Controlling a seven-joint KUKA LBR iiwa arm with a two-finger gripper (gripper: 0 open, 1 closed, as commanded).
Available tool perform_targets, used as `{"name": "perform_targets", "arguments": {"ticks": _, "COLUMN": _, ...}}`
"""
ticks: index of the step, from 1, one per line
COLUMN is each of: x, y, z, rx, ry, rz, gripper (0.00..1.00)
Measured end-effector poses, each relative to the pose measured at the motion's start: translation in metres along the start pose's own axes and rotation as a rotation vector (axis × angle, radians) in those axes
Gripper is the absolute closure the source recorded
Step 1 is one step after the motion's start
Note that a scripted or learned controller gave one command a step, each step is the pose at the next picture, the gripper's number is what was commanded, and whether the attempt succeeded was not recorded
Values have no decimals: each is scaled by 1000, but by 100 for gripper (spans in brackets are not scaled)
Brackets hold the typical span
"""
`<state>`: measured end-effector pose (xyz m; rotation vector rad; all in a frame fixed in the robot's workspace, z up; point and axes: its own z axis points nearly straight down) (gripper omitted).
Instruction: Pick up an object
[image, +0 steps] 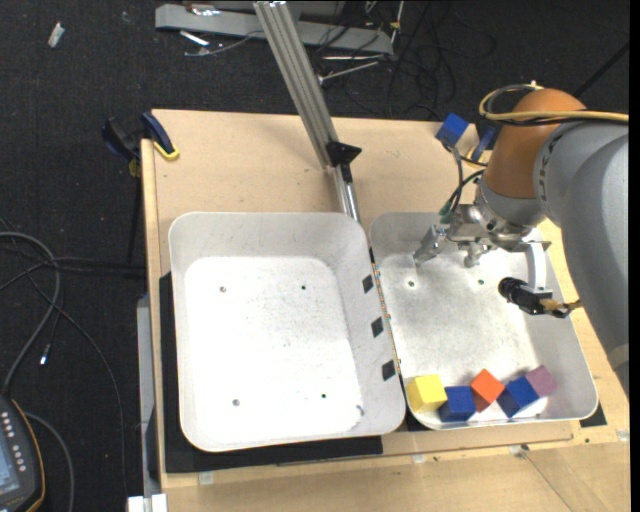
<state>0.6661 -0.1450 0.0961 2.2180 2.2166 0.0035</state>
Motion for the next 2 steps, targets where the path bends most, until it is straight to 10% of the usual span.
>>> {"name": "perform_targets", "arguments": {"ticks": 1, "x": -43, "y": -7, "z": 0, "rx": 3, "ry": -1, "rz": 4, "gripper": 0}}
{"name": "perform_targets", "arguments": {"ticks": 2, "x": -35, "y": -75, "z": -38, "rx": 8, "ry": 2, "rz": 2, "gripper": 0}}
